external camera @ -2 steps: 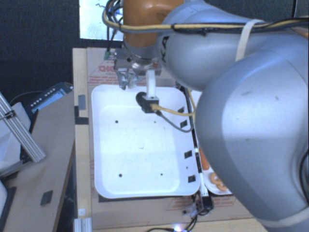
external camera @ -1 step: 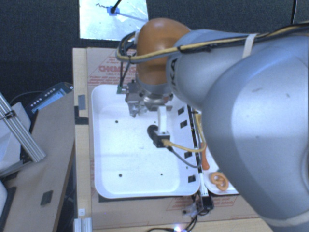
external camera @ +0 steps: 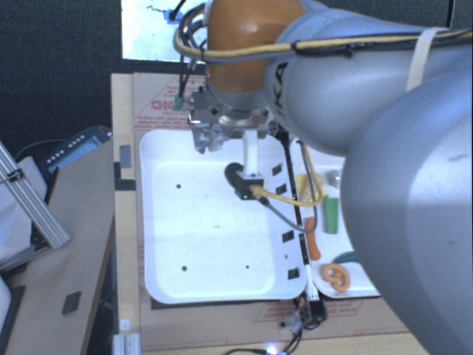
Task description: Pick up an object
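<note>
A tan bench (external camera: 89,220) with a cardboard-like top fills the lower left of the frame. Two shallow white bins rest directly on it, side by side. The left bin (external camera: 159,198) sits at centre frame. The right bin (external camera: 362,288) lies at lower right, touching the first along a black-marked seam; the arm hides most of it.

The bench (external camera: 126,198) is pale wood, with a printed cardboard sheet (external camera: 159,106) lying under the bins. At the left edge, a ribbed aluminium rail (external camera: 29,202) slants across, and a dark handheld controller (external camera: 74,148) rests just beside it. Behind, a white sheet (external camera: 151,21) hangs against dark backing.
</note>
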You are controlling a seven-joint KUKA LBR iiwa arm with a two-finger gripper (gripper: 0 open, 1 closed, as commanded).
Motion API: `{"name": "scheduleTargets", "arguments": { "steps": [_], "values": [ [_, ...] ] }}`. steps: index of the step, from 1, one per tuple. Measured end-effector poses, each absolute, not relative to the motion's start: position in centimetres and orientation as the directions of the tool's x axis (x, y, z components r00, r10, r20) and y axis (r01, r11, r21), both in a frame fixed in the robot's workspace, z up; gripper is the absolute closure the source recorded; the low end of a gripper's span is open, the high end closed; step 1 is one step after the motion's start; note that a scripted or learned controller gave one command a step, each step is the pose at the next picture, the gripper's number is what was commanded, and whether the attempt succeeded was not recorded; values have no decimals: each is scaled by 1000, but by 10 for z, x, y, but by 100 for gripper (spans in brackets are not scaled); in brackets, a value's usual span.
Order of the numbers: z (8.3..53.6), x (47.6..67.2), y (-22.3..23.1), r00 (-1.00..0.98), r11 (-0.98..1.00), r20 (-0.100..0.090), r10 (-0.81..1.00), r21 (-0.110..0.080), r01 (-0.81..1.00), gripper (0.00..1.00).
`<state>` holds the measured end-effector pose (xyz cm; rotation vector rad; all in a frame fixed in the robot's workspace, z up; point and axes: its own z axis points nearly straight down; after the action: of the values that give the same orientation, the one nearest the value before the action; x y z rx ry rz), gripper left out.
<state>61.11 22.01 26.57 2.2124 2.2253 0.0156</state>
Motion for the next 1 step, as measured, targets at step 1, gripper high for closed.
{"name": "scheduleTargets", "arguments": {
  "steps": [1],
  "values": [
    [210, 644, 235, -6, 6, 1, 1000, 4, 1000, 100]
  ]
}}
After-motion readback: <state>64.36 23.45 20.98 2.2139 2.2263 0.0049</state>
